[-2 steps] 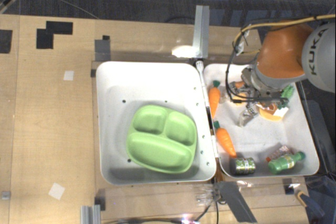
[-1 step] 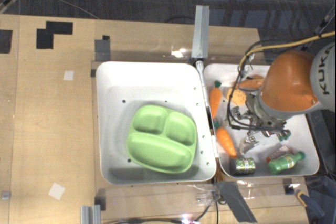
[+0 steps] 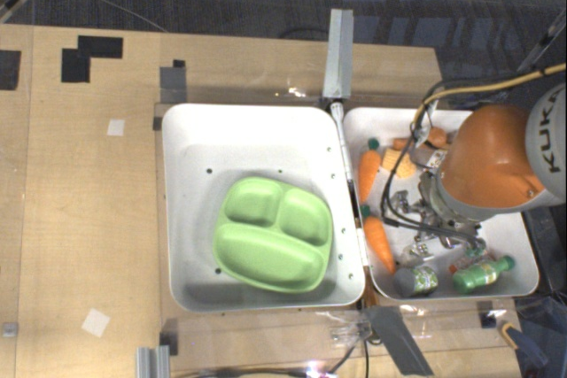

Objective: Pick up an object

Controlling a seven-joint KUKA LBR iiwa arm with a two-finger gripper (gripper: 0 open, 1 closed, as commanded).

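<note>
My gripper (image 3: 431,236) hangs low over the right bin (image 3: 527,248), under the orange wrist band; its fingertips are lost among cables and objects. Just below it lie a grey-and-green can-like object (image 3: 418,280) and a green bottle (image 3: 481,273). An orange carrot (image 3: 379,243) lies to its left, a second carrot (image 3: 368,174) farther back. A yellow-orange piece (image 3: 396,161) and small orange items (image 3: 427,138) sit at the bin's back.
The left bin (image 3: 190,155) holds a light green divided plate (image 3: 273,233). A metal divider post (image 3: 337,53) stands behind the seam between the bins. The wooden bench (image 3: 80,217) stretches to the left.
</note>
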